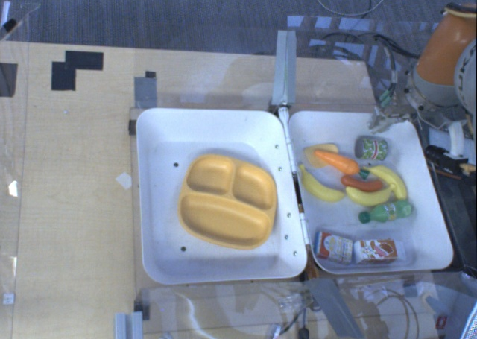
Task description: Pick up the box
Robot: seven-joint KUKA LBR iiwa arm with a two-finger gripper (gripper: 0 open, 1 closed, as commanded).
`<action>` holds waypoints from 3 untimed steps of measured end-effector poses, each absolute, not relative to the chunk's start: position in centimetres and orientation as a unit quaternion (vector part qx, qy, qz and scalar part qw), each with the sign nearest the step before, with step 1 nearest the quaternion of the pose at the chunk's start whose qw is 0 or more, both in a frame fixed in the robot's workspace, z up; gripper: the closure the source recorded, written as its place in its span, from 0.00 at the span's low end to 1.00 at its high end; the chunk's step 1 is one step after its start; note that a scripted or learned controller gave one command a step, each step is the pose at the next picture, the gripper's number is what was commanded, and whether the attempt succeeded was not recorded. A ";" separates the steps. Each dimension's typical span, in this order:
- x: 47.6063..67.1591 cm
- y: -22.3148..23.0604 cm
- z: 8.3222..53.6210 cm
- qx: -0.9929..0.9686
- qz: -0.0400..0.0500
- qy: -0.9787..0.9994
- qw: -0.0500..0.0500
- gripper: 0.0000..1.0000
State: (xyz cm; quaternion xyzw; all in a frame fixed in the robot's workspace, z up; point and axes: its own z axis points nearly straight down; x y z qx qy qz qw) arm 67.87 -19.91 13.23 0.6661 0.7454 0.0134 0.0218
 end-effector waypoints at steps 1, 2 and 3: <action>67.1 -16.6 16.1 0.691 0.002 0.723 0.004 1.00; 67.1 -16.3 22.6 0.721 0.002 0.693 0.004 1.00; 65.6 -17.4 22.0 0.705 0.001 0.709 0.002 1.00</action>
